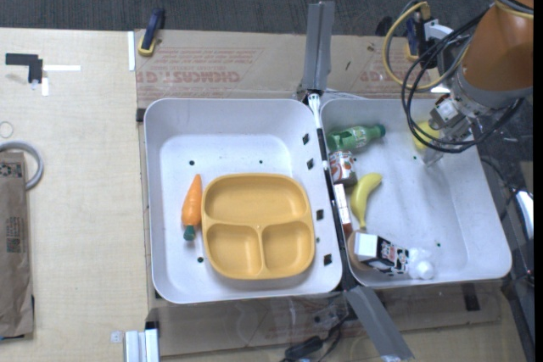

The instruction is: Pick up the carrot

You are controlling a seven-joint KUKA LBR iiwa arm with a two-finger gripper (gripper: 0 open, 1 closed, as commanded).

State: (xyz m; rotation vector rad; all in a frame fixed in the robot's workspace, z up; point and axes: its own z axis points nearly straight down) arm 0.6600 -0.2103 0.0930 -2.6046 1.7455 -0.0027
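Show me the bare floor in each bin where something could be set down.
Left bin: the strip above the yellow divided plate is bare; the carrot fills the gap at the plate's left. Right bin: open floor right of the banana. Its left edge is crowded: green bottle, can, milk carton.

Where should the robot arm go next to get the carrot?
Probably across to the left bin. The carrot lies there beside the yellow divided plate, while the gripper hangs over the right bin, far from it.

Two white bins (161, 208), one carrot (193, 201), one yellow tray (254, 225), one banana (365, 195), one green bottle (356, 136).
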